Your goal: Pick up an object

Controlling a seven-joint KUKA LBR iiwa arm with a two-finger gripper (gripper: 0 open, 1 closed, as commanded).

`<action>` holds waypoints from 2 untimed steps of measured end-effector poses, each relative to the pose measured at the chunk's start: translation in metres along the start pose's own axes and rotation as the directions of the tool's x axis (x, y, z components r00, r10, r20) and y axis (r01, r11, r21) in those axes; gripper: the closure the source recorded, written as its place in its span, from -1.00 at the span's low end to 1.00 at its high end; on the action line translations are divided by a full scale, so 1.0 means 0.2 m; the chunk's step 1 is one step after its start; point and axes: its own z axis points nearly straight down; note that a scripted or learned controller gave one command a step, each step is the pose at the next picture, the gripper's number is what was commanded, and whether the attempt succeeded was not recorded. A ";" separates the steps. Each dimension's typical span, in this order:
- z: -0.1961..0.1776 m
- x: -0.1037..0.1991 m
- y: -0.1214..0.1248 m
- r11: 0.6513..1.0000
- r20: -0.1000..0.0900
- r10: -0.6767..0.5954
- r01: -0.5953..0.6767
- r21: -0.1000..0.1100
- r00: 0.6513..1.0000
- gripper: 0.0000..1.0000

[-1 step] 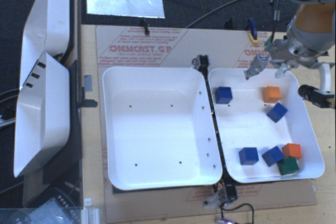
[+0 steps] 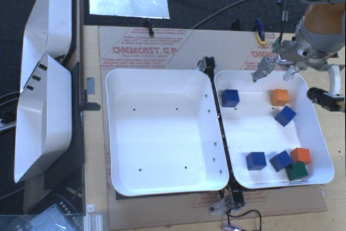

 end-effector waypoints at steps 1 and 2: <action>0.91 -0.19 -0.21 1.000 -0.002 0.003 -0.003 0.013 1.000 -1.00; 0.91 -0.21 -0.50 1.000 0.000 0.003 -0.003 0.003 1.000 -1.00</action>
